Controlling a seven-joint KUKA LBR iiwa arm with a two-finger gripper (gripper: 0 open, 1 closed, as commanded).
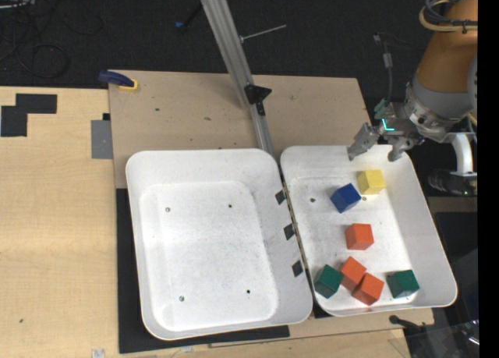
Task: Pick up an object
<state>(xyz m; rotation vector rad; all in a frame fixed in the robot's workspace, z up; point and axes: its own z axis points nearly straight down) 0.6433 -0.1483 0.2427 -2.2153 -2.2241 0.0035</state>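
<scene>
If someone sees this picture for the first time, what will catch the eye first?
Most likely the bright blocks gathered in the right bin: a yellow block and a blue block near the top, a red block in the middle, and a cluster of green and red ones along the bottom edge. Next comes the gripper, hanging over the bin's top edge just above the yellow block. The left bin is a large plain white shape beside them.

You see the arm (448, 52) as a rounded orange band sitting over a grey wrist ring, with pale cables looped at its top. Below the ring, your tool (380, 148) is a cluster of grey metal parts with a small teal-lit spot on its side. A thin dark cable and a rod run up beside it.
</scene>
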